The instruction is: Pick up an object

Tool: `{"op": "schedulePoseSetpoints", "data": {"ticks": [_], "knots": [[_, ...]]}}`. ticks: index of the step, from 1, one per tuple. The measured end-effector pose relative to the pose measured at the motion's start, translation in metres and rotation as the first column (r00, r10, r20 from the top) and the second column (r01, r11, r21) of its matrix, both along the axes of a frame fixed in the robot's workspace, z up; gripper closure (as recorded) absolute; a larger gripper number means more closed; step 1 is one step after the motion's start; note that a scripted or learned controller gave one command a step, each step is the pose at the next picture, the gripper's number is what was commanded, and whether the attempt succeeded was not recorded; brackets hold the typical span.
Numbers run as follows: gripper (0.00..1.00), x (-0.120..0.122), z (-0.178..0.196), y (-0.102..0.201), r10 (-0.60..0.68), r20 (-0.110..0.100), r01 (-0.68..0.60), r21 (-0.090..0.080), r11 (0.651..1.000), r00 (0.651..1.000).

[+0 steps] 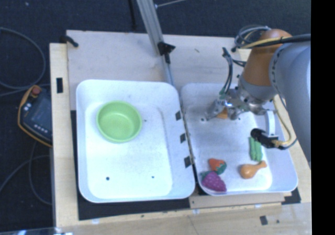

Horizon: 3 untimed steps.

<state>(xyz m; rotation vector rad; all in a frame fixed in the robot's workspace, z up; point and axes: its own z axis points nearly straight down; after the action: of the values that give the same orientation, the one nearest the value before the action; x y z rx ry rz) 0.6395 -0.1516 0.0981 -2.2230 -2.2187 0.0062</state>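
My gripper (221,109) hangs low over the upper middle of the right bin (230,140). A small orange object (224,115) peeks out right under it; I cannot see whether it is gripped. Along the same bin's near edge lie a purple bunch of grapes (213,181), a red-orange piece with a green top (216,165) and an orange gourd-shaped toy (252,169). A green stick-like toy (255,149) lies near the right wall. A light green bowl (119,121) stands in the left bin (131,176).
A slanted metal pole (149,11) rises from the bench behind the bins. The arm's grey body and orange band (261,66) cover the right bin's far right corner. A black cable end (261,137) hangs above the green toy.
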Motion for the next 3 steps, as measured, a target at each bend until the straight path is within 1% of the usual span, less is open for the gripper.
{"op": "schedulePoseSetpoints", "data": {"ticks": [1,2,3], "knots": [[1.0,0.002,0.015,-0.001,-0.002,0.005,0.002,0.0,1.0,1.0],[1.0,0.0,0.059,-0.005,-0.001,0.009,0.001,0.001,1.0,1.0],[1.0,0.003,0.105,-0.001,0.005,0.01,-0.005,0.001,1.0,1.0]]}}
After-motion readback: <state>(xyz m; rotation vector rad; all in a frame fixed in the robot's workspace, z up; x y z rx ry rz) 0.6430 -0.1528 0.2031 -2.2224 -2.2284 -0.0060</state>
